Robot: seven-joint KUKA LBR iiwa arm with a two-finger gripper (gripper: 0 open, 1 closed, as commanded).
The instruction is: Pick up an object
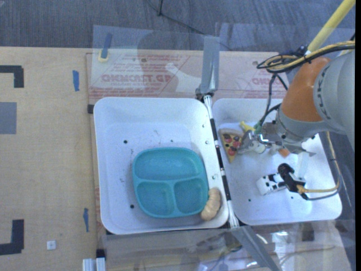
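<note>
Gripper (252, 141), grip state indiscernible, positioned beside pizza slice (229, 141) in right bin (322, 208); teal tray (169, 180) in left bin (113, 123).

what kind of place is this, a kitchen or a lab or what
Most likely a robotics lab bench, not a kitchen. A grey and orange robot arm reaches over two white bins, the food is toys, a pizza slice and a croissant, and blue tape marks dot the board.

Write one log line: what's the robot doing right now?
gripper: right bin, beside pizza slice | holding: unclear | left bin: teal tray, croissant
</note>
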